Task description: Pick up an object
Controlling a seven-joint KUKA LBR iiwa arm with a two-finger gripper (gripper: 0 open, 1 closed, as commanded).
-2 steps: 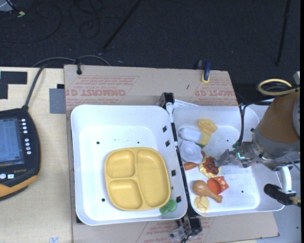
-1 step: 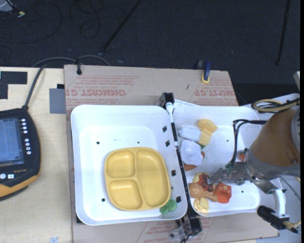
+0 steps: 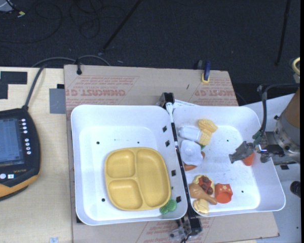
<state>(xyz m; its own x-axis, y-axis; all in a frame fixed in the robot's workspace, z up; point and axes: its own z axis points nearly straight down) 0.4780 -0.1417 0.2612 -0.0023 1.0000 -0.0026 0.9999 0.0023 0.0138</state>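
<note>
White right bin (image 3: 266, 199) | gripper (image 3: 244, 156) above its right part, fingers closed on a small orange-red object (image 3: 249, 159) | yellow divided plate (image 3: 137, 178) lies in the left bin (image 3: 86, 130)

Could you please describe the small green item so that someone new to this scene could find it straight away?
Start at the left bin, which holds a yellow divided plate. The green item lies just off the plate's near right corner, against the divider. It is the lone green piece.
</note>
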